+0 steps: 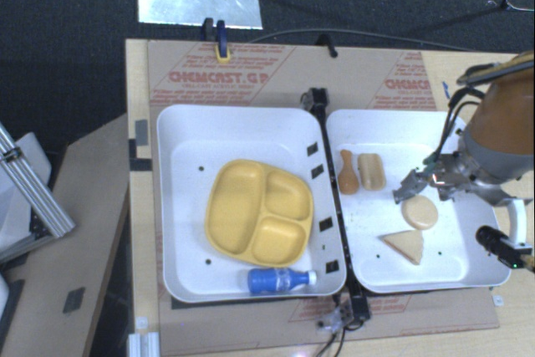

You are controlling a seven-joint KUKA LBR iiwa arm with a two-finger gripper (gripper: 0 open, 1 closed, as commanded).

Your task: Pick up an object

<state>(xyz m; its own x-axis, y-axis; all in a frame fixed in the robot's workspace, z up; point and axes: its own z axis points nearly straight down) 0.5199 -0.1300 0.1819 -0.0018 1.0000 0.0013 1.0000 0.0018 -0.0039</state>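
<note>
The arm is reaching in from the right over the right-hand bin (pixel 368 123), its tool (pixel 415 184) hanging just above and to the left of a round, pale disc-shaped object (pixel 420 212) — whether the tool is released or clenched, I cannot tell, as it is too small and dark to read. Nothing is showing between its tips. The disc is lying near the middle of the right bin, with a pale wedge (pixel 405 246) sitting just below it. Nearer the bin's left wall, a brown pear-shaped piece (pixel 348 172) and a tan block (pixel 371 170) are lying side by side. In the left bin (pixel 188 125), a yellow divided tray (pixel 259 209) is resting at the centre, and a blue bottle (pixel 278 280) is lying on its side just below it. Both bins are sitting on the counter (pixel 251 71).
</note>
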